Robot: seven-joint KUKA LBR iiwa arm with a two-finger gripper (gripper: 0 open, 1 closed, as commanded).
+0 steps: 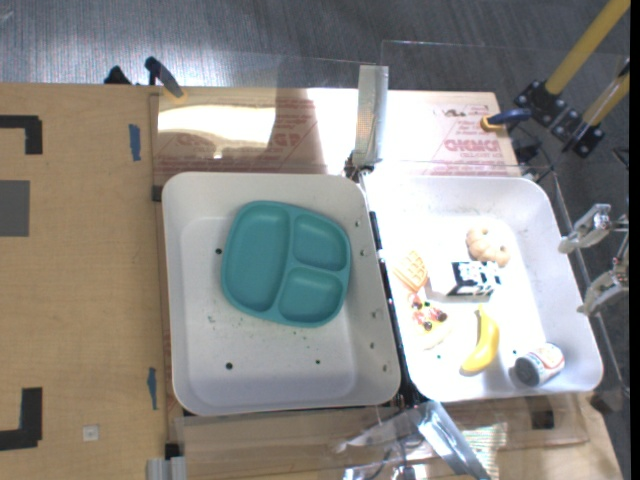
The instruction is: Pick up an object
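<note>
Bins sit side by side on the bench, 2 of them, shallow and white. The left bin [190,368] holds a teal divided plate [285,263] with 3 compartments, lying flat toward the bin's far half, with a few dark specks on the bare floor nearer the camera. The right bin [560,218] holds the small objects, any of which could be picked: a beige lumpy toy [487,245] toward the far right, a black-and-white block [472,279] just below it, an orange waffle-like piece [412,268] near the bin's left wall, a small red-and-white item [430,316] beneath that, a yellow banana [483,342] standing roughly lengthwise toward the near edge, and a small can [537,365] lying on its side in the near right corner, close to the banana's lower end. The claw's state cannot be told from this view. Brown cardboard [75,268] covers the bench left of the bins.
</note>
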